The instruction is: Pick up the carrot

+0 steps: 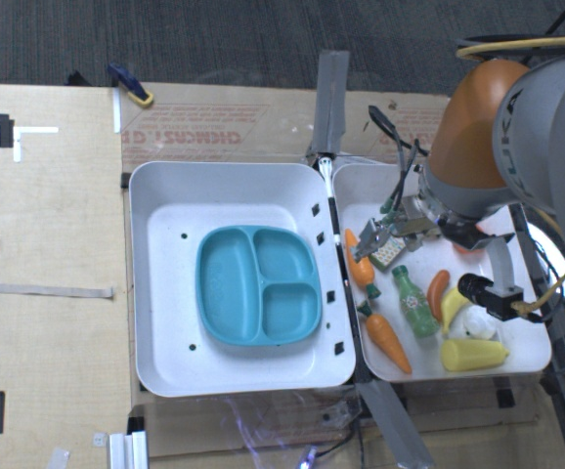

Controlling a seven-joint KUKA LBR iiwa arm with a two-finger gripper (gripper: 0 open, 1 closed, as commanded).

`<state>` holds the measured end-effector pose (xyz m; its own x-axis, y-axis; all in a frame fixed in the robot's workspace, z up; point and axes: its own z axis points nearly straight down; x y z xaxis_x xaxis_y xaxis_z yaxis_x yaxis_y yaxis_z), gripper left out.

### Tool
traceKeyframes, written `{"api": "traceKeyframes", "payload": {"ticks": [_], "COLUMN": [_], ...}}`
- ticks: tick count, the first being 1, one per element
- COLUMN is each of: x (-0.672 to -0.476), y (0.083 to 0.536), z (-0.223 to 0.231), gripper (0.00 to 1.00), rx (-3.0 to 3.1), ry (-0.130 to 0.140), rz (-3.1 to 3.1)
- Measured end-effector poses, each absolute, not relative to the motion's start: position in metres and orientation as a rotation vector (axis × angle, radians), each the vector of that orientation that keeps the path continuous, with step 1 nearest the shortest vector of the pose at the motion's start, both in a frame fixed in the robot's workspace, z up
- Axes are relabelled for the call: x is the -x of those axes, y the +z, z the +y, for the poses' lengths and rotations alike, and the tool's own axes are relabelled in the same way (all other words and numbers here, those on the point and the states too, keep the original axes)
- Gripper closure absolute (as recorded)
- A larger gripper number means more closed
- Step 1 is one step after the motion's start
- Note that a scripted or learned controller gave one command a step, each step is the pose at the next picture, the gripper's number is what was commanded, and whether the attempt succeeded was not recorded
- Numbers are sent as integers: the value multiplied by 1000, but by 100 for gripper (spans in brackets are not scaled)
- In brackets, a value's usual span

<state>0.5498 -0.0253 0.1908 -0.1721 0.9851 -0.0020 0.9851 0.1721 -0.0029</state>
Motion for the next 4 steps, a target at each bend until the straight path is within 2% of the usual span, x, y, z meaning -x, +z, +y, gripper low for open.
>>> {"api": "traceKeyframes", "payload": {"ticks": [1, 2, 4], "x": [-493, -479, -479], "y": [191, 191, 191], "z": [-17, 7, 7], "gripper": [0, 0, 0], "rx": [1707, 1364, 1364], "ry": [3, 0, 0], "rz": [-2636, -2830, -2831]}}
